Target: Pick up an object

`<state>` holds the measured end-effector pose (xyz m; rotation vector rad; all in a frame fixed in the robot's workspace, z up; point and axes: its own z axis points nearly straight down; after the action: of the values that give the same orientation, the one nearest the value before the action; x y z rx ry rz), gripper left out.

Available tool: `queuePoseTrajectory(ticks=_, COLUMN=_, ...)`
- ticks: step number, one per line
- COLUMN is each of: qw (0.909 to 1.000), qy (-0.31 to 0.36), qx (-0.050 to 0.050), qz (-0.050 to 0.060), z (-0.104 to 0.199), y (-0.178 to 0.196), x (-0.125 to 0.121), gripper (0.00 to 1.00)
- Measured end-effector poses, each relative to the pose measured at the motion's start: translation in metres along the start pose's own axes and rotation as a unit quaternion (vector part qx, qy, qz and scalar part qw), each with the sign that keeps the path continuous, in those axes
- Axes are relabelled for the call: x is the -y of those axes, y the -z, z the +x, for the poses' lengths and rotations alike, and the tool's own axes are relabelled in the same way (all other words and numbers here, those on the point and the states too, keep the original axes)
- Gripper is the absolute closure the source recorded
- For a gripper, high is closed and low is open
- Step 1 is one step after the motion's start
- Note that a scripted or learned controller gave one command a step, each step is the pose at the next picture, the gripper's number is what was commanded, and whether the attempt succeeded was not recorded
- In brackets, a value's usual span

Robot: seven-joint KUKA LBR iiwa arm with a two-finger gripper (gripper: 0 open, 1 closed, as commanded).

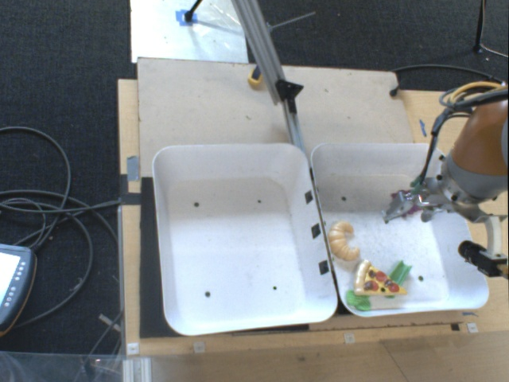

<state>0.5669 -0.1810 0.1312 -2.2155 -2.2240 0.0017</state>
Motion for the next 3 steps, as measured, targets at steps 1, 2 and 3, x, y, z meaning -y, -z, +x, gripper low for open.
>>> queuePoseTrajectory(ticks=1, qw=1.0000, qy=-0.001, qx=0.000, qz=0.000, z=0.000, y=-0.043, x=0.000, gripper=0.00)
queuePoseTrajectory(ticks=2, qw=1.0000, qy=-0.001, qx=0.001, qz=-0.003, z=0.000, y=-0.029, x=-0.002, gripper=1.00)
queuePoseTrajectory(ticks=3, qw=1.0000, qy=0.001, qx=0.002, qz=-0.005, z=0.002, y=0.035, x=-0.004, gripper=1.00)
